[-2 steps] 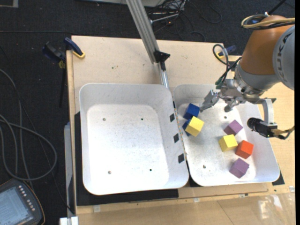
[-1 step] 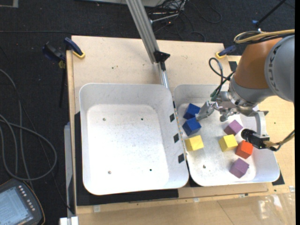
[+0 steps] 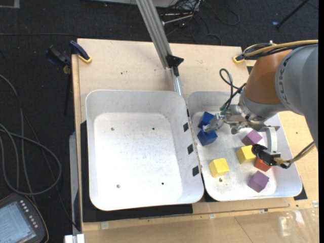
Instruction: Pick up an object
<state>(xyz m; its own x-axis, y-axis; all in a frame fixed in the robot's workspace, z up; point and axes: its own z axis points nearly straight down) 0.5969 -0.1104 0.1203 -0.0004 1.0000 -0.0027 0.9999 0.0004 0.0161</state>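
The right bin [image 3: 288, 184] holds several small blocks. Two blue blocks lie at its left side, one [image 3: 205, 119] just above the other [image 3: 207, 136]. A yellow cube [image 3: 219, 166] sits lower down, and a second yellow cube [image 3: 246, 154] lies to its right. One purple block [image 3: 252, 136] lies partly under the arm, another purple block [image 3: 258, 180] sits near the front, and a red block [image 3: 262, 162] lies between them. My gripper [image 3: 221, 119] reaches in from the right, low over the bin and right beside the upper blue block.
The left bin [image 3: 96, 135] stands next to the right one on the wooden bench. A slanted metal pole [image 3: 154, 27] runs down to the gap between the bins. Cables [image 3: 230, 87] hang by the wrist. Clamps [image 3: 81, 52] sit at the bench's back corners.
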